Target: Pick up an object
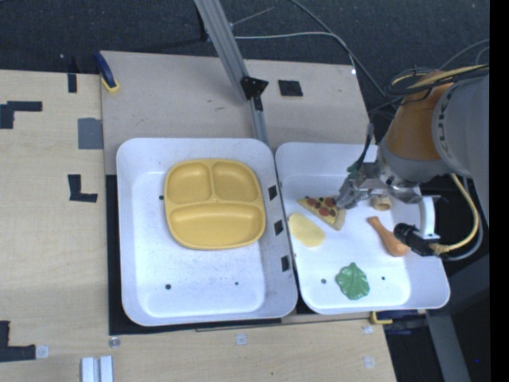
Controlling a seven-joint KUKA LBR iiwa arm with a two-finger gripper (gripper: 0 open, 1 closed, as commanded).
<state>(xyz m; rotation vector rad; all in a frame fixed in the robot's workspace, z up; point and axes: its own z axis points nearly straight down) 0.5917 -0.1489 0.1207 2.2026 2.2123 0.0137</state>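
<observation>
The gripper is seen low in the right bin, reaching in from the right. Its dark fingers are pointed left and down, toward the pizza slice. The slice is lying just to the left of the fingertips, very near or maybe touching; which one cannot be told. Nothing is seen held between the fingers, and how wide they are spread cannot be told, because they are small and dark.

The long side of the slice is laid from upper left to lower right, with the crust end nearest the gripper. So a short move left and down is judged to be all that is needed.

A pale yellow chip is lying just below the slice, almost touching it, so it could be bumped. A small orange spoon is placed to the right, below the wrist. A green leaf is found near the front edge, well apart from the rest.

The bin's left wall is near the slice, so little room is left on that side. More room is open above it. A yellow plate is sitting in the left bin, far from the gripper.
</observation>
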